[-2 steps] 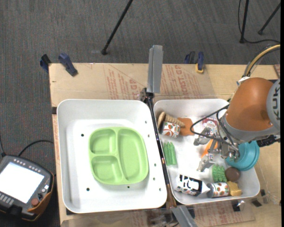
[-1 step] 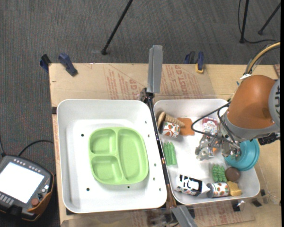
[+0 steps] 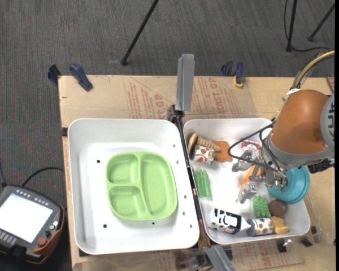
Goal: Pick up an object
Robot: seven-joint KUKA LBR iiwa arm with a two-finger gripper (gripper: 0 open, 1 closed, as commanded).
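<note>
Arm: I have the gripper [image 3: 250,186] low inside the right bin [image 3: 231,123], reaching in from the right
Fingers: spread, as best I can judge through the wrist clutter; nothing sits between them
Candidates: green toy [image 3: 203,183] near the divider, patterned cup [image 3: 203,153] at the top, black-and-white can [image 3: 226,220] at the bottom, teal bowl [image 3: 294,186] beside the wrist
Left bin: holds the green divided tray [image 3: 141,185]
Progress: I count nothing picked yet; closing and lifting remain
</note>
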